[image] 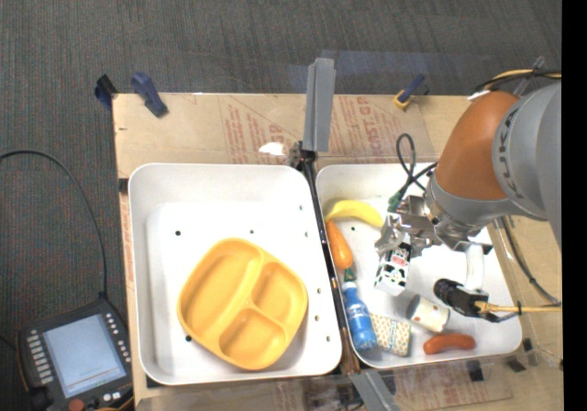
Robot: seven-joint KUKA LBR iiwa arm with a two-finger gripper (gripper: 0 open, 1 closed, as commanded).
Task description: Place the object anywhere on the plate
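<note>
A yellow plate with three compartments lies in the left bin, with nothing on it. My gripper is over the right bin, reaching down from the grey and orange arm. Its tip sits at the top end of a small white carton with black cow spots. The carton lies near the middle of that bin, and its upper end is hidden by the gripper. I cannot see whether the carton is gripped or only touched.
The right bin also holds a banana, an orange carrot, a blue bottle, a patterned packet, a white cup and a red sausage. A vertical grey post stands behind the bins' divide.
</note>
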